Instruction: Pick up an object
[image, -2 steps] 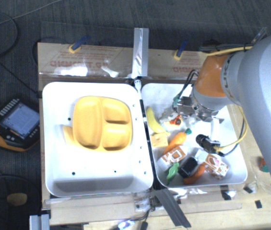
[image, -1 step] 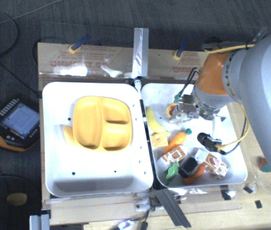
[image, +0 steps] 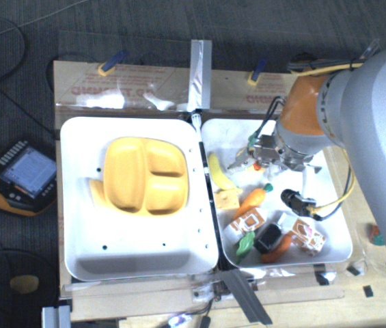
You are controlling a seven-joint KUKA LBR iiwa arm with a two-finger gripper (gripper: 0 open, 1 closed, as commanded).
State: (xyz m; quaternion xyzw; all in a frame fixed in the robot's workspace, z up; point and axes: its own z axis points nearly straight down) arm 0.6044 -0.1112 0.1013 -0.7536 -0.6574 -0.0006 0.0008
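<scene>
toy food lay heaped in the right bin [image: 337,183]: a banana [image: 218,172] along its left wall, a pale cheese wedge [image: 227,198] just beside it, a carrot [image: 253,198] toward the middle, and nearer the front two small printed boxes [image: 247,221] [image: 307,235], a black block [image: 268,236], a green piece [image: 245,245] and a red-orange piece [image: 277,249] close together. the gripper [image: 269,157] hung over the far part of that bin, above the white floor just right of the banana, under the arm's orange band [image: 300,111]. whether its fingers were open or closed could not be told, and nothing was seen between them. the left bin [image: 76,203] held a yellow divided tray [image: 145,174], tilted a little.
</scene>
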